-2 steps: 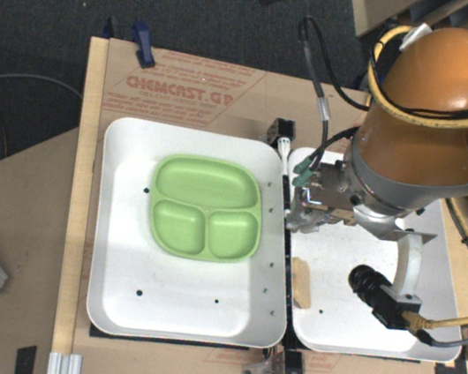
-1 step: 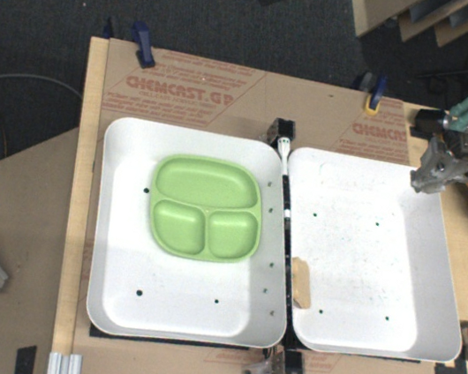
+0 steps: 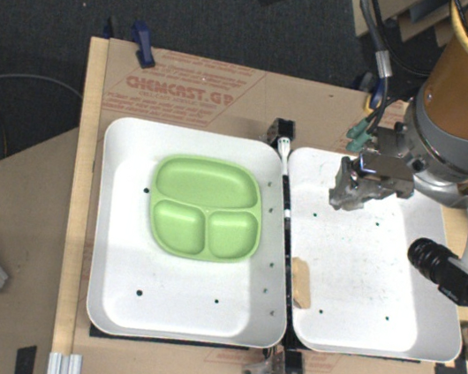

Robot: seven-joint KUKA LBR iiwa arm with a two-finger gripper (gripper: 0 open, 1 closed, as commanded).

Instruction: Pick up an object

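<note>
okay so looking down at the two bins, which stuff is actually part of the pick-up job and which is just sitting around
Part of the job:
green divided plate in the left bin
gripper over the right bin

Just lying about:
blue clamp on the cardboard sheet
tan tape strip at the right bin's left edge

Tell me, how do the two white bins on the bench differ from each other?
The left bin holds a green divided plate, while the right bin has a small tan piece at its left edge. The gripper hangs over the right bin, not the left bin. The right bin's floor looks speckled with dark flecks; the left bin's looks cleaner. Both are shallow, white, with rounded corners, side by side.
</note>
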